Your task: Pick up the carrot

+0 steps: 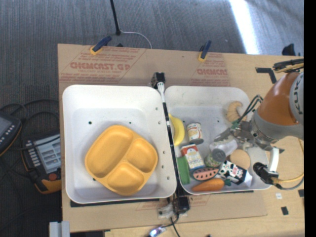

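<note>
So the smooth orange tapered carrot is lying flat at the near edge of the right shallow white plastic bin, long axis running pretty much left-right, fat end to the right. A red watermelon-slice toy sits just behind it and a black-and-white patterned box is touching its right end. The metal two-finger end effector hangs over the middle of that bin, so the carrot is toward the near side and a bit left of it. Can't tell if it's apart or together. Readable writing: "CHEMCAST GP" in red on the brown cardboard sheet covering the bench.
</note>
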Robot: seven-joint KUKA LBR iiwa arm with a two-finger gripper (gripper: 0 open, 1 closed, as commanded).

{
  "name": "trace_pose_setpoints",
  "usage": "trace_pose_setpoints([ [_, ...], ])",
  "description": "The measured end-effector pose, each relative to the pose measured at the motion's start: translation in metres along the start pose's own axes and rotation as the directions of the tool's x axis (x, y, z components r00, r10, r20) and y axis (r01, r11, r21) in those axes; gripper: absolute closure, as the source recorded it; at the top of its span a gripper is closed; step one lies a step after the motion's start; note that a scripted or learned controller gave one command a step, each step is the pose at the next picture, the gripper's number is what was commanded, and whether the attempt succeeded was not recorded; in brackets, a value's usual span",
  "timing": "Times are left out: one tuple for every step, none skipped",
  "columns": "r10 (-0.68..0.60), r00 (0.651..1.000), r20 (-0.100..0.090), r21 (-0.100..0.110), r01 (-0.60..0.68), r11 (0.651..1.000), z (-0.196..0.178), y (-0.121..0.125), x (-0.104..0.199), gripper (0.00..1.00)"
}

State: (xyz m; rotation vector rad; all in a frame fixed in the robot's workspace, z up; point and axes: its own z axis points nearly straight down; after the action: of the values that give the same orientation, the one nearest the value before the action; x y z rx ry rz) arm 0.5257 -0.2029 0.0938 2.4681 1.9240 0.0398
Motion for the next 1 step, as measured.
trace_pose_setpoints([
  [0.011,1.000,0.012,-0.005,-0.011,1.000,-0.0121,0.0013,-0.0087,1.00],
])
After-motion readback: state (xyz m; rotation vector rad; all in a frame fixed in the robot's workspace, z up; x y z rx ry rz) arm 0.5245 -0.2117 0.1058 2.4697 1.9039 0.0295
